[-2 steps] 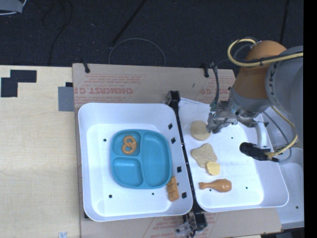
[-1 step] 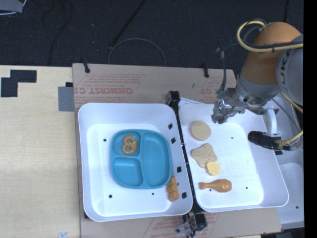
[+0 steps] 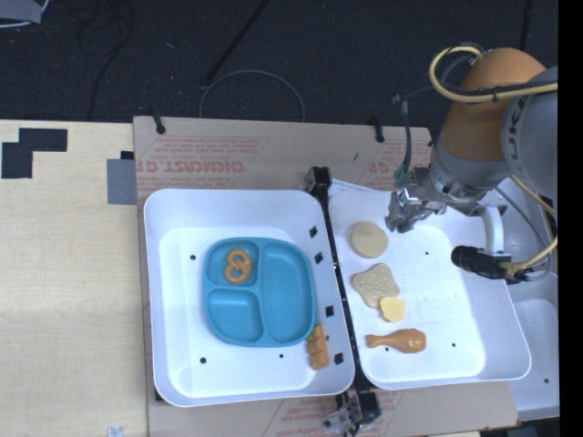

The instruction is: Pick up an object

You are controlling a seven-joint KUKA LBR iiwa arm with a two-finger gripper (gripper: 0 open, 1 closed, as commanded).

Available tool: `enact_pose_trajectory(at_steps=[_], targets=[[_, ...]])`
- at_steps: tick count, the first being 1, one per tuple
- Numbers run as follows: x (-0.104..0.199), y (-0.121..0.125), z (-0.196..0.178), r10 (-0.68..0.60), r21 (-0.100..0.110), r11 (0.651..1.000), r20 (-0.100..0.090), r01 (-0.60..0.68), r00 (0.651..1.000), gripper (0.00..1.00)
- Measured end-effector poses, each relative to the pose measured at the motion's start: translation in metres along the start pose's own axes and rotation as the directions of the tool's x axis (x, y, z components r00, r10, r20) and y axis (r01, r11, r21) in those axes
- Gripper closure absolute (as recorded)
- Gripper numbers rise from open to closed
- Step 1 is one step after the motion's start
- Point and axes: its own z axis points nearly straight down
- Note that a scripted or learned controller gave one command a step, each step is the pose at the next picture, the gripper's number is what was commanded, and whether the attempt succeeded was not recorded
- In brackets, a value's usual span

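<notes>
The end effector [image 3: 401, 215] hangs over the far edge of the right bin [image 3: 496, 335], at the end of the grey arm [image 3: 510, 144] with its orange band. Its dark tip points down toward the bin floor; nothing can be seen held there, and how wide it stands cannot be told from this angle.

Just below and to the left of the end effector lies a round pale cookie [image 3: 369, 239], close to it but apart. Further down from that rests a tan cracker-like piece [image 3: 374, 283], and touching its lower right corner is a small yellow chunk [image 3: 393, 309]. Lower still, well away from the end effector, a brown drumstick [image 3: 397, 340] lies on its side near the bin's front.

To the left of the end effector, across the divider, sits the left bin [image 3: 173, 244] with a blue sectioned tray [image 3: 282, 289]. A pretzel [image 3: 238, 266] lies in the tray's upper left compartment. A small orange-brown waffle-like piece [image 3: 317, 347] rests beside the tray's lower right corner, on the bin floor.

Both bins rest on a cardboard sheet [image 3: 228, 157] on the counter [image 3: 64, 280].
</notes>
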Motion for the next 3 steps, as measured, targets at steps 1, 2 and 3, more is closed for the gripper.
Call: enact_pose_trajectory(at_steps=[1, 2, 3], targets=[[0.057, -0.007, -0.013, -0.004, -0.001, 1.0, -0.003, 0.004, 1.0, 1.0], [0.114, -0.022, -0.016, -0.003, 0.0, 1.0, -0.002, 0.003, 1.0, 1.0], [0.163, -0.019, -0.024, -0.004, -0.002, 1.0, -0.002, 0.004, 1.0, 1.0]])
